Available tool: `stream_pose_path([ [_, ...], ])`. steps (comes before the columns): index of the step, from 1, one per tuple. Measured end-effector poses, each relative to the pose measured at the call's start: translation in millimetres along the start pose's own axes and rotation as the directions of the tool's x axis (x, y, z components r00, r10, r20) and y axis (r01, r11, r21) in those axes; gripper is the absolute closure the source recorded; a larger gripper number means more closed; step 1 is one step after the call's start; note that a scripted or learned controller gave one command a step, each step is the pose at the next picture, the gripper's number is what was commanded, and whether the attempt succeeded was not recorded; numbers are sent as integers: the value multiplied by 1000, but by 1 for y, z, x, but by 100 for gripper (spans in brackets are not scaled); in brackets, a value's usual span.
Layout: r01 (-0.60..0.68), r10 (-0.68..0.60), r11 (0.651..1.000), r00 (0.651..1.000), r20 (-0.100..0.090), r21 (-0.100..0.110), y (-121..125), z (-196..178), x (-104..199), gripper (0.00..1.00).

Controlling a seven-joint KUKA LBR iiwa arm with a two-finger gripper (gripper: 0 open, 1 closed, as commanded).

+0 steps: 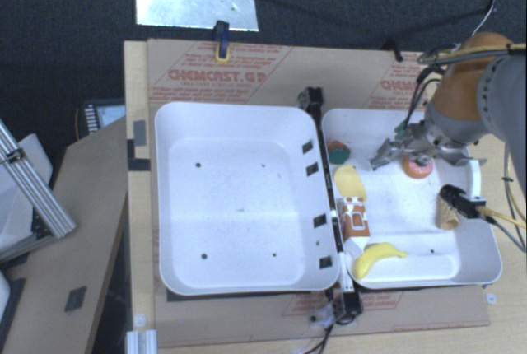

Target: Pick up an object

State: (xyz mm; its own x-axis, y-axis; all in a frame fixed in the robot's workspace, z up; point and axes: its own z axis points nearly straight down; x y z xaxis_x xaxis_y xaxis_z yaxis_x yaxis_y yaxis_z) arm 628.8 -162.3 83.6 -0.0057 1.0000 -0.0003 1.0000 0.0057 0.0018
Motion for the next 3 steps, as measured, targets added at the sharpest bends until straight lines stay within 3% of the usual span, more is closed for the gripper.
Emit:
stream_pose_path([
  [1, -2, 2, 1000, 1000, 5, -11, 43, -85, -36, 0],
  [2, 2, -2, 1000, 1000, 1, -2, 16, 1, 20, 0],
  [3, -1, 1, 1000, 1000, 5, -11, 19, -16, 16, 100],
])
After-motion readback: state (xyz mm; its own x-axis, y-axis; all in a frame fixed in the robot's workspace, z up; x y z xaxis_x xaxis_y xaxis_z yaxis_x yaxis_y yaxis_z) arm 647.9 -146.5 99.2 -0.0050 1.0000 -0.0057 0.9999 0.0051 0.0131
